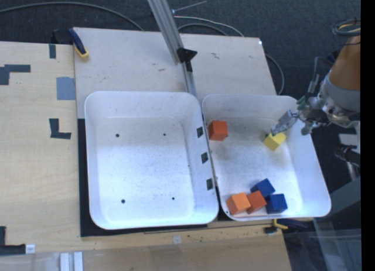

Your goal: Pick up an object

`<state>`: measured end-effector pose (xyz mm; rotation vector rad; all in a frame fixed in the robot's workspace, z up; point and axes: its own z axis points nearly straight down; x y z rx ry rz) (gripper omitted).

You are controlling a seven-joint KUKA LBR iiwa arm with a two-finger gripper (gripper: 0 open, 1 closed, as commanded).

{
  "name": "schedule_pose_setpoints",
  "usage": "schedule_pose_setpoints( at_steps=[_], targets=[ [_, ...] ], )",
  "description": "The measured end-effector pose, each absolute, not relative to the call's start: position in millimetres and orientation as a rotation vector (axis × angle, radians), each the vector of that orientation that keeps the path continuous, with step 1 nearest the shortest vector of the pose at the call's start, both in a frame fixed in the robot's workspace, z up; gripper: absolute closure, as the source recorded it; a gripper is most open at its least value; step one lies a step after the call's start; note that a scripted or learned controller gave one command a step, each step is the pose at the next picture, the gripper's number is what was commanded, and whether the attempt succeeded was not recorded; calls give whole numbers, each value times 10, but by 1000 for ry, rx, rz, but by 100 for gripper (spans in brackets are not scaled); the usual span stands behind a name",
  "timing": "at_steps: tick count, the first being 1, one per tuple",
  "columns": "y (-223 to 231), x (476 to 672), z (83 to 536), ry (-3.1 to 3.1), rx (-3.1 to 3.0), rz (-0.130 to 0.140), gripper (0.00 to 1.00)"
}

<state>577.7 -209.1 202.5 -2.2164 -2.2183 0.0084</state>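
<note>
i see the arm reaching in from the right edge, its orange band above the grey wrist, the wrist sitting over the right rim of the right bin. the gripper points left and a little toward me, low over the bin's far right part. i can read no brand, label or writing anywhere on the desk; the dark tape patches on its left side carry no letters i can make out. the jaws end right at the yellow block, which lies tilted on the bin floor just at their tip; i cannot tell whether they are released or clenched, nor whether they touch the block. further left in the same bin, near the dividing wall, sits an orange cube. in the near part of that bin lies a cluster: an orange block, a darker orange block touching it, and two blue blocks beside them. the left bin lies alongside.
</note>
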Motion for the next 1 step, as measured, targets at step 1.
schedule_pose_setpoints(
  at_steps=[1],
  targets=[
    [-2085,5987,877,-2222,-2217,7,0]
  ],
)
